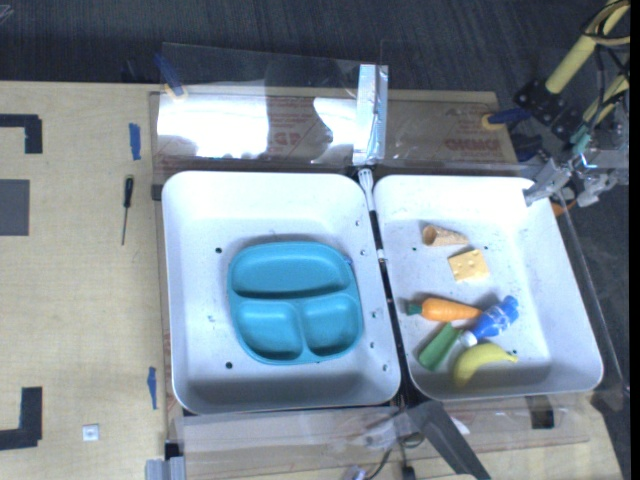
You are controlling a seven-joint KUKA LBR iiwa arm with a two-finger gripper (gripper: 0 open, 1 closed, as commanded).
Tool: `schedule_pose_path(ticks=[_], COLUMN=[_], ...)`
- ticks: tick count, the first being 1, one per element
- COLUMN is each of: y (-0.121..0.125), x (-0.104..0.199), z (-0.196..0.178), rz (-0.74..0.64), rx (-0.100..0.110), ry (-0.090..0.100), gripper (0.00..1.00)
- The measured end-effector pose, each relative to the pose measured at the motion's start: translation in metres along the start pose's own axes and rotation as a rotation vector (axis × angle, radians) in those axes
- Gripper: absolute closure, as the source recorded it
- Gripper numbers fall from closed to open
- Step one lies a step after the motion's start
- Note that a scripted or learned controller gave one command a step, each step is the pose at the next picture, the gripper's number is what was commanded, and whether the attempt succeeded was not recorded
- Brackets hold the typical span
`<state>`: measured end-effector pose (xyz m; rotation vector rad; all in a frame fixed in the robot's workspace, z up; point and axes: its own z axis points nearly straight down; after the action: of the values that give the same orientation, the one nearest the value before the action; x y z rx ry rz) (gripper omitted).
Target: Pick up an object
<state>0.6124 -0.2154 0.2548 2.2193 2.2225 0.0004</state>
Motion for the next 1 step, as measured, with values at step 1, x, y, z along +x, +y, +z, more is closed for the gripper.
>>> schedule_pose_path(ticks=[1], y=[-0.0233], x=[0.0411], z=[0.1645], rz=[-0.007], rx=[-0.010], ry=[-0.001], gripper=[0.00])
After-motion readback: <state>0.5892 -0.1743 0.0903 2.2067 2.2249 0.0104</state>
